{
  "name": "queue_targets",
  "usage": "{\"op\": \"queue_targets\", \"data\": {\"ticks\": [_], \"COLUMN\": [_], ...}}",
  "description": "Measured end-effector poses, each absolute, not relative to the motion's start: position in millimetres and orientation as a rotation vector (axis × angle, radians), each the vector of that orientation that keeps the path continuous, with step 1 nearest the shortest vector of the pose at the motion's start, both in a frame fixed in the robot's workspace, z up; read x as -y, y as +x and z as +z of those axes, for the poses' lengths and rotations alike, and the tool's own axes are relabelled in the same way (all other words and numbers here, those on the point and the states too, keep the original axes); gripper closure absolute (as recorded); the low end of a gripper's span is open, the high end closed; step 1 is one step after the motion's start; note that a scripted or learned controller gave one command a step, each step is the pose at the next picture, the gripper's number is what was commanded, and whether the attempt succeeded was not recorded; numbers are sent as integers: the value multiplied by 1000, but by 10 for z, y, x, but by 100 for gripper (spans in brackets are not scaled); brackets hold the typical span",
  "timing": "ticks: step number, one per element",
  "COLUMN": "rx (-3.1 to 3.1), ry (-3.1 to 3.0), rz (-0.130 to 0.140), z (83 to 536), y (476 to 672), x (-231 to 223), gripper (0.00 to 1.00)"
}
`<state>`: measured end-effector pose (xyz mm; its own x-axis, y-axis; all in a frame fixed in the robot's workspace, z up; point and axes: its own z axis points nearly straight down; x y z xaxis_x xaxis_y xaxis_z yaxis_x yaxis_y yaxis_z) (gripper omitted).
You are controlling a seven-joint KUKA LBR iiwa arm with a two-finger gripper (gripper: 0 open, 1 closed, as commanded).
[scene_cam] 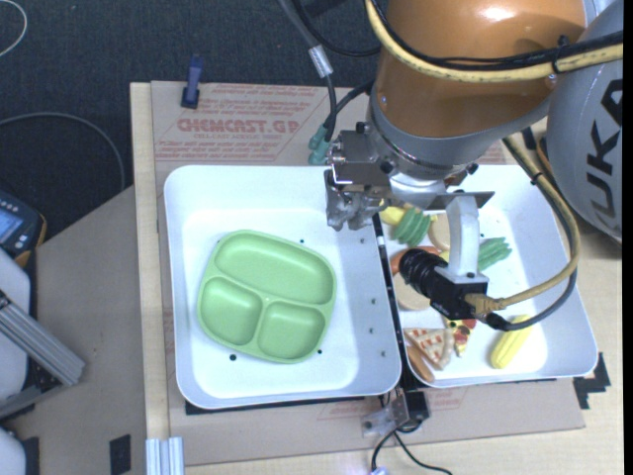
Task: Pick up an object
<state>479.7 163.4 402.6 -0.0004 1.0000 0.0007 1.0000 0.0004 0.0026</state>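
The arm's broad orange band [475, 38] rises closest to the lens, filling the upper right, with the grey wrist below it. Under the wrist, the metal gripper [348, 211] hangs over the far end of the seam where the two bins meet, just on the left bin's side. It is seen from above and its own body covers its tip, so whether the claw stands wide or narrow cannot be told. The left bin [183, 265] holds a pale green divided plate [265, 295], lying flat near the bin's middle and well apart from the gripper. The things to pick mostly crowd the right bin [564, 295]. A green and yellow piece [407, 224] lies just beside the gripper, at the bin's far left. A green piece [492, 252] lies further right, partly behind the robot's hardware. A toy pizza slice [427, 345] sits at the near left corner. A small red and yellow bit [461, 336] is next to it, and a yellow piece [509, 345], perhaps a corn cob, lies near the front rim. Both bins rest on a brown board [247, 117] printed with red lettering, and a blue clip [192, 82] sits at its far left edge.
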Motion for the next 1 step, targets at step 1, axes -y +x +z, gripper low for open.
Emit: {"op": "queue_targets", "data": {"ticks": [1], "rx": [-2223], "ry": [2229], "rz": [-20], "z": [2864], "y": [4911], "x": [-1609], "gripper": [100]}}
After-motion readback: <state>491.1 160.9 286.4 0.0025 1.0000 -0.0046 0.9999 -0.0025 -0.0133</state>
